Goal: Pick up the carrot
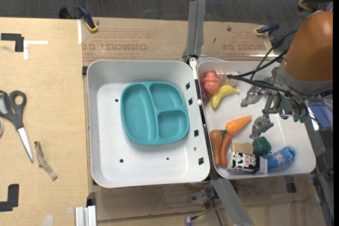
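Here, carrot (238,124) lying in right bin (304,166), claw (263,114) just beside it, spread open, holding nothing.

Slanted overhead view of 2 bins (100,129)

The left bin (100,114) holds a teal divided plate (155,112) with three compartments, lying flat near its middle. In the right bin (302,166) a yellow banana (223,95) lies just beside a pink toy (211,81) at the far end; at the near end sit a hot dog (221,146), a black-and-white carton (243,161), a dark green piece (261,145) and a blue soft toy (280,158). Scissors (17,119) lie on the worktop (42,87) at the left, with a strip of tape (45,161) near them
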Available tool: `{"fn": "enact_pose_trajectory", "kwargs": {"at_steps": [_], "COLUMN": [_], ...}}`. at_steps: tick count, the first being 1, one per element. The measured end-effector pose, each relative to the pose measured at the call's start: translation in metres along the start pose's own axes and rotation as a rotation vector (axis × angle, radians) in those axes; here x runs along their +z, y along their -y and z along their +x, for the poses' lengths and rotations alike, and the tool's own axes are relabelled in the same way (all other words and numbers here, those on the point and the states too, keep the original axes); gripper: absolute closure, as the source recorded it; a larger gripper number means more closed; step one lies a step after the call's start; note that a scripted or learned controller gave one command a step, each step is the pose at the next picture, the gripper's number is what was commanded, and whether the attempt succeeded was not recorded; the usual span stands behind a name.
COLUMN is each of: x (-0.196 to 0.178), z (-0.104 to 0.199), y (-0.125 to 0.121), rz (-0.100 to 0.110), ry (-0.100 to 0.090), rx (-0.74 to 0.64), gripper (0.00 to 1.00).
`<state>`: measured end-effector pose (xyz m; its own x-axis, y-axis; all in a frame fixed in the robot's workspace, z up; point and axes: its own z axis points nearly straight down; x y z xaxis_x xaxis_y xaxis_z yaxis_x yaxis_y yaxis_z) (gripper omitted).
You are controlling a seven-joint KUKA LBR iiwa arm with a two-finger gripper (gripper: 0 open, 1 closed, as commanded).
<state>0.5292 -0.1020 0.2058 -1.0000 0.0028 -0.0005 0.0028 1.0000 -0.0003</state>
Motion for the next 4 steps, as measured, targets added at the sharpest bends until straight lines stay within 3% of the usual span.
{"fn": "enact_pose_trajectory", "kwargs": {"at_steps": [1,2,3,4], "x": [0.113,0.104,-0.025,-0.035], "z": [-0.027,-0.029,0.008,0.035], "y": [0.006,0.005,-0.021,-0.111], "rz": [0.000,0.000,0.000,-0.001], "ry": [0.002,0.005,0.003,0.000], "rx": [0.178,0.175,0.265,0.161], "gripper": [0.00,1.00,1.00,1.00]}}
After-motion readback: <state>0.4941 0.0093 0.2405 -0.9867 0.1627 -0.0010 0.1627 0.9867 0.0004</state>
